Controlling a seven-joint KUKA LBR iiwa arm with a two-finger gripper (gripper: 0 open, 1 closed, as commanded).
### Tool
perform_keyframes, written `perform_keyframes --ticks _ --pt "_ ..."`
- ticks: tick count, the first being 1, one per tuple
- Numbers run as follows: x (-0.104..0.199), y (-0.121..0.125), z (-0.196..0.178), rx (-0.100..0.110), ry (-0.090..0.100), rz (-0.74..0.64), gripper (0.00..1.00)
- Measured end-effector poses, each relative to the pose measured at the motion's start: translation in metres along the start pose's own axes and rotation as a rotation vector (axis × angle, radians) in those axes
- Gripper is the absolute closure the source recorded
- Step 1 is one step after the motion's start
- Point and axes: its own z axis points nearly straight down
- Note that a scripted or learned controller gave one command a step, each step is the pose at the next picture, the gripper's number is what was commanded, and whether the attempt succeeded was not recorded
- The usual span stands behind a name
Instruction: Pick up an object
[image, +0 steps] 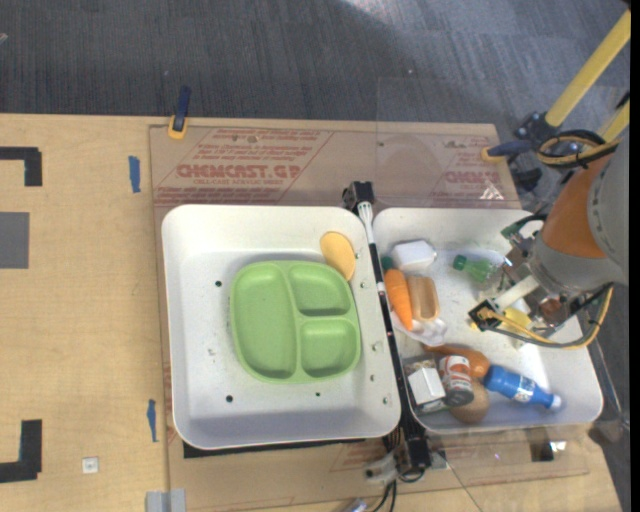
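Note:
My gripper (535, 312) hangs over the right side of the right bin (590, 385), with the grey arm and its orange band above it. Bare bin floor lies beneath it. To its left lie an orange carrot (398, 296) and a hot dog in a bun (424, 300). A small green bottle (474, 266) and a white block (414, 254) sit toward the back. Along the front lie a blue bottle (520, 387), a red and white can (459, 372), a brown potato-like lump (472, 401) and a grey box (425, 385).
The left bin (190, 300) holds a green divided plate (296, 320) in its middle and a yellow fruit (339, 253) at its back right corner. A black divider runs between the two bins. Cardboard covers the bench around them.

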Motion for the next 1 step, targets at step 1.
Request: perform_keyframes --ticks 1 --pt "0.0725 0.0134 0.0007 -0.002 0.000 0.257 0.00"
